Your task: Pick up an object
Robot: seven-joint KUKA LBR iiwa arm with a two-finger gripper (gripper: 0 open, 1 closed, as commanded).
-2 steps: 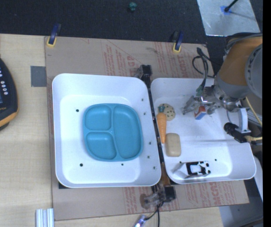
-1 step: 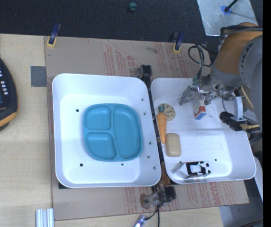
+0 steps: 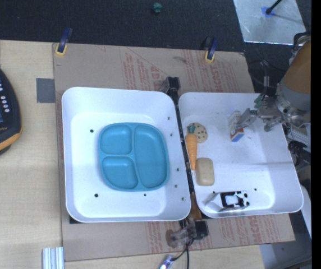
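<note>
Gripper (image 3: 240, 125) working over the right bin (image 3: 273, 172), fingers closing on a small red, white and blue object (image 3: 237, 134).

Object sitting between the fingertips, upper middle of that bin. Carrot (image 3: 191, 149), cookie (image 3: 198, 131) and tan block (image 3: 205, 171) lying near its left wall; black-and-white item (image 3: 233, 199) at the front. Blue divided plate (image 3: 133, 156) resting in the left bin (image 3: 82, 195).

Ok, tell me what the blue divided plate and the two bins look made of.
Blue divided plate: likely moulded plastic, matte, with a uniform colour and soft rounded ridges. Left bin and right bin: probably thin white plastic, smooth, slightly glossy, with rounded corners.
</note>
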